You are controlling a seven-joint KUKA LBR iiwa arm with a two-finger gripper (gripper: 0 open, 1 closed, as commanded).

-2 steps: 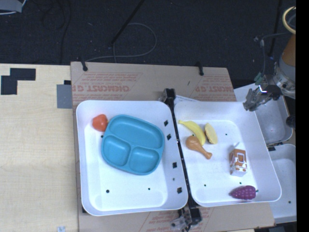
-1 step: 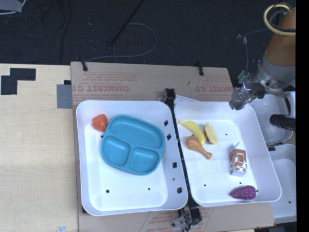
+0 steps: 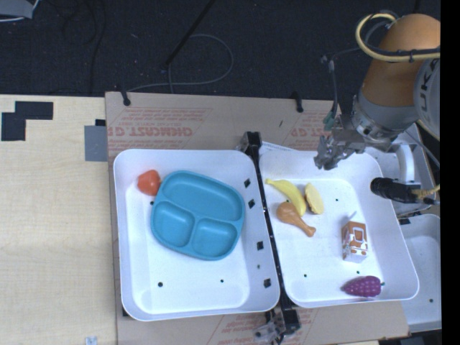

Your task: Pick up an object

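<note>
My gripper (image 3: 328,158) is hovering over the right bin's (image 3: 402,264) far edge. Banana (image 3: 287,190), drumstick (image 3: 295,218), carton (image 3: 354,241) and grapes (image 3: 362,287) are lying below; I'm seeing a blue tray (image 3: 197,215) sitting left.

Open floor in the right bin (image 3: 392,261) between chicken leg (image 3: 295,218) and carton (image 3: 354,241).

Cardboard sheet (image 3: 180,124) beneath both bins (image 3: 136,293)

Arm (image 3: 402,63) cut off by right edge.
</note>
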